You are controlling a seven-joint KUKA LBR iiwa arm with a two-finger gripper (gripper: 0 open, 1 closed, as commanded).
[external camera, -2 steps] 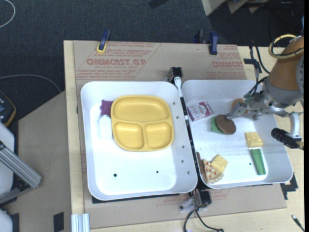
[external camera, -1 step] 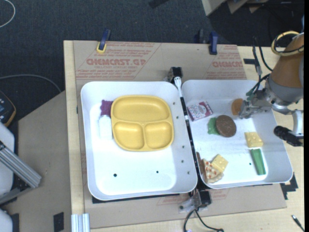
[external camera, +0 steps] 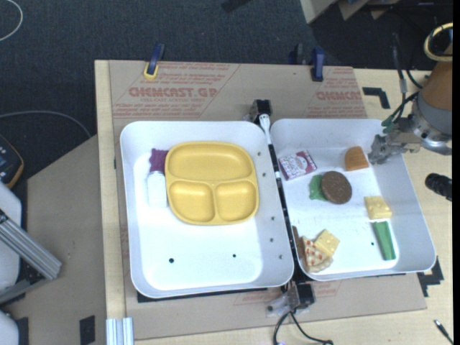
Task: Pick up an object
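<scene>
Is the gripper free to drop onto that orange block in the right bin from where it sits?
Probably yes. The gripper hangs just right of the orange block, which lies apart from the brown patty, with nothing over it.

The arm [external camera: 435, 103] reaches in from the right edge, its orange band above the grey wrist. The gripper [external camera: 381, 149] hangs low at its end, pointing left and slightly down.

Bright even light, soft shadows, slight blur
</scene>
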